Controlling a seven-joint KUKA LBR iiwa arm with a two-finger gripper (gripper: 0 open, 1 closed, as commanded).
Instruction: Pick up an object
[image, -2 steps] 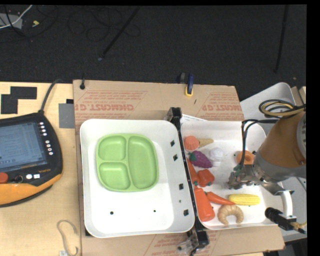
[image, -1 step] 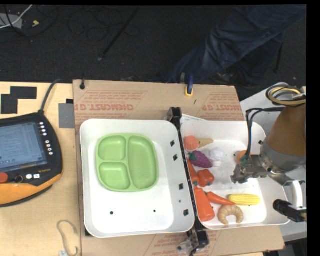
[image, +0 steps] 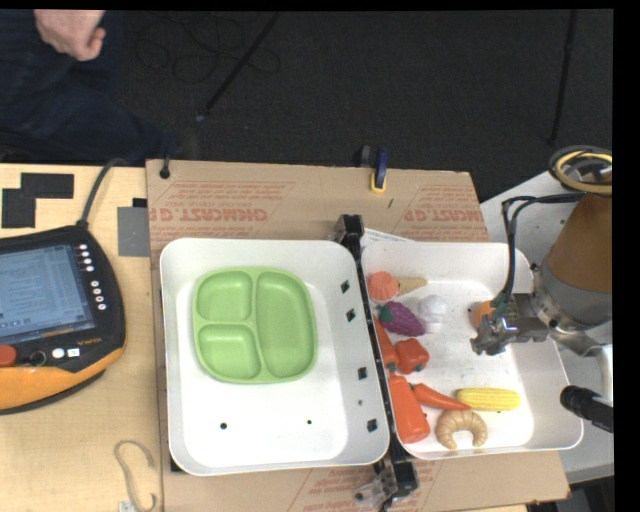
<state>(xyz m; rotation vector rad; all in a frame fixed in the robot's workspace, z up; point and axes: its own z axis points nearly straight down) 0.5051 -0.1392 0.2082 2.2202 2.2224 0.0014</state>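
Camera view: corn cob (image: 489, 399) lies crosswise, tip pointing left; pincer (image: 487, 335) above it, grip state indiscernible.

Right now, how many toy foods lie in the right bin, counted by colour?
Orange or red: 5 (ice cream cone, long carrot, pepper, big carrot, small carrot)
Purple: 1 (eggplant)
Yellow: 1 (corn)
Tan: 1 (croissant)
White: 1 (garlic)
Total: 9
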